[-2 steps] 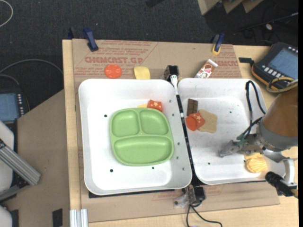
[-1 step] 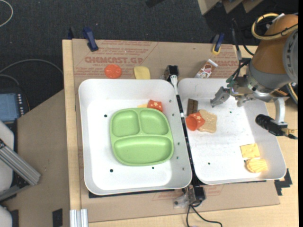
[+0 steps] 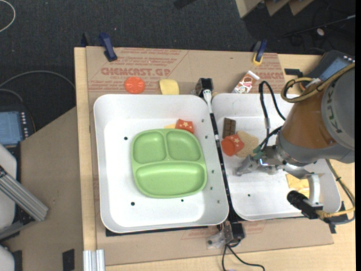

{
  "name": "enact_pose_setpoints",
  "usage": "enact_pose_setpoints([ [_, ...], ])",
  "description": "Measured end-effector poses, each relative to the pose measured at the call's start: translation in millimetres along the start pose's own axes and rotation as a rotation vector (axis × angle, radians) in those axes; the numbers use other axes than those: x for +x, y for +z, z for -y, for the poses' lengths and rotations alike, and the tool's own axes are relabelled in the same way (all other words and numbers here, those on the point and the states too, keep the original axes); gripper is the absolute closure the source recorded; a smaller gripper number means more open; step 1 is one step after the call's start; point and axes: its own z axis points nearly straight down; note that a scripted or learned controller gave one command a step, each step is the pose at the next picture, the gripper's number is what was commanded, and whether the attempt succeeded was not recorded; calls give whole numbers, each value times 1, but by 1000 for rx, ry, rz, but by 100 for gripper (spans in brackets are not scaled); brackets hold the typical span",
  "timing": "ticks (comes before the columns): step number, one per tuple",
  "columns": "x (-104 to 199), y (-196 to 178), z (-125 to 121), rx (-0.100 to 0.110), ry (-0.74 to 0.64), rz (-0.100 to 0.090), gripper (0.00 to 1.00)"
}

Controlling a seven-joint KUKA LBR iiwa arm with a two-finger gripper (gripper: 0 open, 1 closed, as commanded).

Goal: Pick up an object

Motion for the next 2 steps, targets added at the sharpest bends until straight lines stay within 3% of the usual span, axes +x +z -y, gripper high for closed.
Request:
enact_pose_setpoints([
  [1, -70, -78, -57, -21, 1, 10, 0],
  [2, -38, -1, 30, -1, 1, 0, 0],
])
